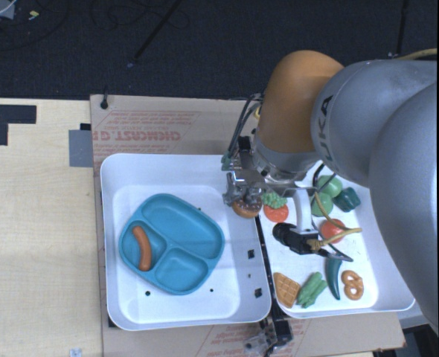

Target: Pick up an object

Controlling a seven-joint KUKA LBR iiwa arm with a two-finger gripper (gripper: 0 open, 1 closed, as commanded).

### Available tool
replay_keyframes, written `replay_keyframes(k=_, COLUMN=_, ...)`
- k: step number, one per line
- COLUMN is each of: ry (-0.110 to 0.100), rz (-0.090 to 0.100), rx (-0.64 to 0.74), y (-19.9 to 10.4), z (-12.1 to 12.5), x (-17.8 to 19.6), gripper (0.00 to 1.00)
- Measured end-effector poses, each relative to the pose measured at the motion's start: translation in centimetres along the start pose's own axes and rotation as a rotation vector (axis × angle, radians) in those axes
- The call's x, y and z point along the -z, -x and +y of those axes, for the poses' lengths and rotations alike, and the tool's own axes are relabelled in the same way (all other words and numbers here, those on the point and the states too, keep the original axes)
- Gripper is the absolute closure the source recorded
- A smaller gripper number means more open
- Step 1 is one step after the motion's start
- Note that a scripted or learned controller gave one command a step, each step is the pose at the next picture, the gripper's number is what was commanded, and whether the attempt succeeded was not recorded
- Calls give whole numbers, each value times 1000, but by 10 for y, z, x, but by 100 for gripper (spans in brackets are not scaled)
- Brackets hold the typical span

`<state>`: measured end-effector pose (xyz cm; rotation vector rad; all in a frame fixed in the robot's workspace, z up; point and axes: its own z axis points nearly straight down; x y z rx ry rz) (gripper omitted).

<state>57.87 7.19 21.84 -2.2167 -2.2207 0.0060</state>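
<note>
Looming over everything from the right, your grey arm (383,132) with its orange band fills the upper corner, and its gripper (243,192) hangs at the divider between the two white bins. Take the blue sectioned plate (197,229) in the left bin (115,274) as your landmark: the gripper sits just off the plate's upper right edge, above a small round brown piece (246,210) that looks like a doughnut, which lies at the left bin's right wall. That piece is directly under the gripper, touching or nearly so, which makes it the likely target. You cannot tell from this angle how the gripper stands, since the wrist hides its tips, and nothing shows as held. A red strawberry-like toy (276,213) lies just right of the brown piece, in the right bin (398,296). An orange sausage (142,247) rests in the plate's left compartment, its long axis running roughly up and down the view, well apart from the gripper.
</note>
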Motion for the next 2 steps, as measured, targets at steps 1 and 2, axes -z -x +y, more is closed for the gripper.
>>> replay_keyframes(k=1, ry=4, rz=0, rx=2, y=3, z=11, x=14, gripper=100)
replay_keyframes(k=2, ry=1, rz=-1, rx=-4, y=17, z=4, x=7, gripper=100)
